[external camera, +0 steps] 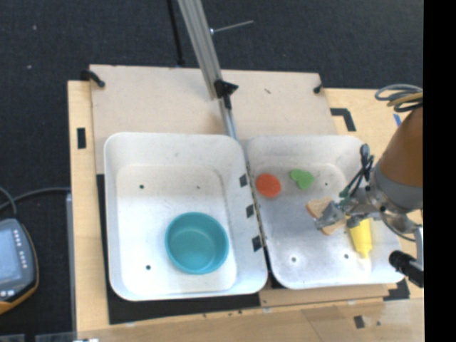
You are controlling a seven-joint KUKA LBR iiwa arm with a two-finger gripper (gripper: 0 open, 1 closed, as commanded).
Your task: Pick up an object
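Observation:
In the right bin [299, 266] lie an orange round piece [268, 185], a green piece [303, 179], a tan piece [318, 209] and a yellow object [361, 239]. My gripper [336, 213] reaches in from the right and sits low over the tan piece, right against its right side. The yellow object lies just below and right of the gripper, partly under the wrist. Whether the tan piece is held cannot be made out. The orange and green pieces lie apart from the gripper, to its upper left.
The left bin [117, 191] holds a teal bowl [197, 243] near its front. A slanted metal pole [201, 41] comes down to the ridge between the bins. Cables [395, 95] lie at the bench's right edge.

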